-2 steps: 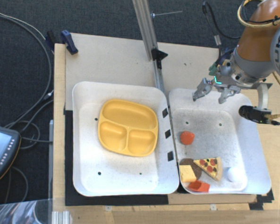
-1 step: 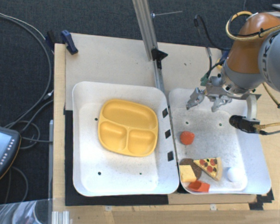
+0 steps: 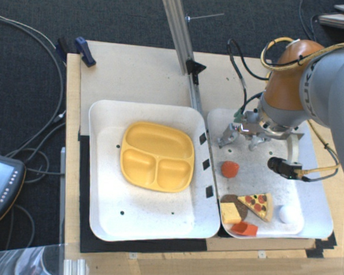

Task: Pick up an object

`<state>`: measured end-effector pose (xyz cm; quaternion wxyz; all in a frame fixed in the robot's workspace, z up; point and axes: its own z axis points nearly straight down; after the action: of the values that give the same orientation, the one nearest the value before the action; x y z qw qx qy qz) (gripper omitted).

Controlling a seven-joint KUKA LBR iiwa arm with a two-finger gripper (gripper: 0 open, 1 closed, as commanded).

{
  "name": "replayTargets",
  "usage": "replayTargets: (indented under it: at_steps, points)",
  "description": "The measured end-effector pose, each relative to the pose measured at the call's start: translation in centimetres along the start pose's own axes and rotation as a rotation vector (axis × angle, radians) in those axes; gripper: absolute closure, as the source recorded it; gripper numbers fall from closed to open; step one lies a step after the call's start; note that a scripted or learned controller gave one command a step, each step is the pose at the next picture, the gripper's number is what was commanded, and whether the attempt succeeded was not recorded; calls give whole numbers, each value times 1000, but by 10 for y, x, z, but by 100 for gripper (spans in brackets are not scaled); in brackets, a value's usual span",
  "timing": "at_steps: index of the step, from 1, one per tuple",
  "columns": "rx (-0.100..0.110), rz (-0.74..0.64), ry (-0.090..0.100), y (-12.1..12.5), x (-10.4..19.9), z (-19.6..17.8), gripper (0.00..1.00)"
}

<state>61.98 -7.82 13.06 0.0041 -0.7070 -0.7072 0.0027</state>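
My gripper (image 3: 241, 138) hangs over the far part of the right bin (image 3: 314, 189), its two metal fingers (image 3: 227, 137) spread apart with nothing between them. A small red-orange ball (image 3: 230, 169) lies on the bin floor just in front of the gripper, apart from it. Along the bin's near edge lie a toy pizza slice (image 3: 257, 205), a yellow cheese block (image 3: 230, 213), a brown piece (image 3: 231, 198), an orange piece (image 3: 245, 228) and a white egg-like object (image 3: 289, 214).
A yellow divided plate (image 3: 157, 156) sits in the left bin (image 3: 101, 159). A slanted metal post (image 3: 180, 30) rises behind the bins. Cables trail from the arm over the right bin's far side. A blue clamp (image 3: 84, 50) rests at the bench's far left corner.
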Motion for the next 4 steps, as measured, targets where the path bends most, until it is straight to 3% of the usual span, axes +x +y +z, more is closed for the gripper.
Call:
replayTargets:
  at_steps: [1,2,4]
  points:
    - [-1,0,0,-1,1,41,0]
    - [-9,0,1,1,1,27,100]
    - [-17,1,-3,-5,-8,-71,100]
